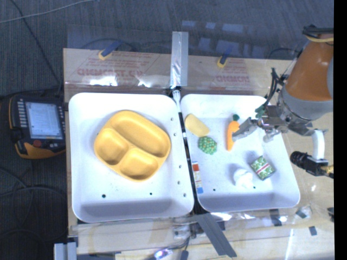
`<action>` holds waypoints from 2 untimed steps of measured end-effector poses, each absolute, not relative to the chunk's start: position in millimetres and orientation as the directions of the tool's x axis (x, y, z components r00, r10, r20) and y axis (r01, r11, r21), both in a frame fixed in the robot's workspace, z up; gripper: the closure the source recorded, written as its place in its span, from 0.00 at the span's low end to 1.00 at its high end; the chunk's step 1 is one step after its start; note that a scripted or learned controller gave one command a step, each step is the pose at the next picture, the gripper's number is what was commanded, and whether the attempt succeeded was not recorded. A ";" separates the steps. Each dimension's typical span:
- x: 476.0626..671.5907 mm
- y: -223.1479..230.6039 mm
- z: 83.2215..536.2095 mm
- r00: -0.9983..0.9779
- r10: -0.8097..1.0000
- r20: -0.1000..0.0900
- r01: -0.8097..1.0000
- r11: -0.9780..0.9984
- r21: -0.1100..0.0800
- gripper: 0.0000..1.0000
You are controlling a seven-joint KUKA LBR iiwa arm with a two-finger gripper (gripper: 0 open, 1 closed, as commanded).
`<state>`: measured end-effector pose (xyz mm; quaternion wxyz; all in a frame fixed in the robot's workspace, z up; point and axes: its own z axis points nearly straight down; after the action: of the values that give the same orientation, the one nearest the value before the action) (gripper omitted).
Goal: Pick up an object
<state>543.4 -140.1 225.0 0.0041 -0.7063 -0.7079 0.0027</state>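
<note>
In the right bin (282,196) lie an orange carrot (231,135), a yellow rounded piece (196,124), a green bumpy ball (206,144), a white lump (242,177) and a small green and red box (262,167). My gripper (254,135) hangs over the bin's right half, just right of the carrot and above the box. It is open, with one fingertip near the carrot and nothing between its fingers.
The left bin (87,199) holds a yellow divided plate (132,144). A ridge (184,145) separates the two bins. A teach pendant (35,124) lies left of the bench. The arm's orange band (312,75) rises at the right.
</note>
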 end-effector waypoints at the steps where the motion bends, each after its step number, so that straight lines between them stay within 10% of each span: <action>1: 592.9 -157.0 137.5 0.155 0.988 0.001 0.988 -0.155 -0.011 0.00; 2: 609.9 -188.6 88.6 0.040 0.999 -0.001 0.999 -0.040 0.004 0.00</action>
<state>609.9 -188.6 88.6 -0.0015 -0.7212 -0.6928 -0.0010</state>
